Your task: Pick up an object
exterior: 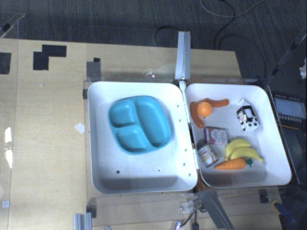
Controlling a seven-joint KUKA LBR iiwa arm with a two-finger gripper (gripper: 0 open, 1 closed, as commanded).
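Camera view: slanted look down on a wooden bench (pixel 43 128) with two white bins side by side.
Left bin (pixel 96 143): holds a blue plate (pixel 139 123) with three compartments, lying flat near the bin's middle.
Right bin (pixel 271 143): holds all the loose objects that could be picked.
Orange ball (pixel 205 109): upper left of the right bin, sitting in the bend of a curved orange strip (pixel 195 120).
Cow-print carton (pixel 247 118): upper right, apart from the rest.
Pink box (pixel 216 136): near the middle, just above a small can (pixel 207 155).
Bananas (pixel 242 151): yellow, just right of the pink box.
Carrot (pixel 231 165): lies along the lower edge of the bananas, touching them, its green end to the right.
Metal post (pixel 183 56): stands behind the seam between the bins.
Cable (pixel 225 4): loops over the dark floor beyond the bench.
Gripper: whether released or clenched cannot be told.
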